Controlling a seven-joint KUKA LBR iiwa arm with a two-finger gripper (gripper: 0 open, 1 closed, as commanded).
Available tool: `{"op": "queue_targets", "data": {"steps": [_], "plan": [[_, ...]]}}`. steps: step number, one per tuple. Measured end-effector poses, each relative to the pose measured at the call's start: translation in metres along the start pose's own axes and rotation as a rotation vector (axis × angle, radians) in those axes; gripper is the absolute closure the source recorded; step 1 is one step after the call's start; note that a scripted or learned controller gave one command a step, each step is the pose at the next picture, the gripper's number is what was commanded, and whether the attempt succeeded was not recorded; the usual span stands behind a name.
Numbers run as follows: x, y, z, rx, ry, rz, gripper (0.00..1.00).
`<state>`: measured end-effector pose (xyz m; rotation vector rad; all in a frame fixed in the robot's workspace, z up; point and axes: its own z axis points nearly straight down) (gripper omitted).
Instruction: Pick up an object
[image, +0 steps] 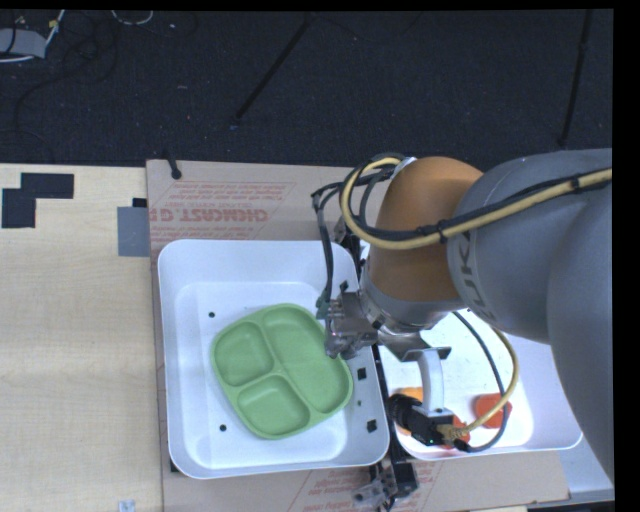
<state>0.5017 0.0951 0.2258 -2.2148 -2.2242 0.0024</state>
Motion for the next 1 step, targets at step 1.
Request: {"op": "queue_targets", "data": {"steps": [1], "plan": [[-0.0016, -0.0005, 0.0005, 0.002, -0.001, 0.002, 0.0]]}}
